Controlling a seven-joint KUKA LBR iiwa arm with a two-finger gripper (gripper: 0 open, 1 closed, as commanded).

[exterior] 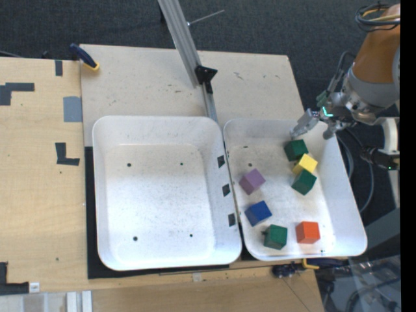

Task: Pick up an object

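Blocks sit in the right bin (pixel 344 194), six of them. Green block (pixel 296 149) lies near the bin's upper right, with a yellow block (pixel 305 164) touching it below and a second green block (pixel 303 182) just under that. Purple block (pixel 252 181) rests left of these, blue block (pixel 258 212) below it. A third green block (pixel 275 236) and an orange block (pixel 308 232) sit side by side near the lower edge. Left bin (pixel 156 132) holds nothing visible but dark specks. Arm enters at upper right of the frame; jaws (pixel 315 126) hang over the right bin's upper rim, just above the topmost green block, apart, with nothing between the fingers. Worktop (pixel 143 77) is pale wood.
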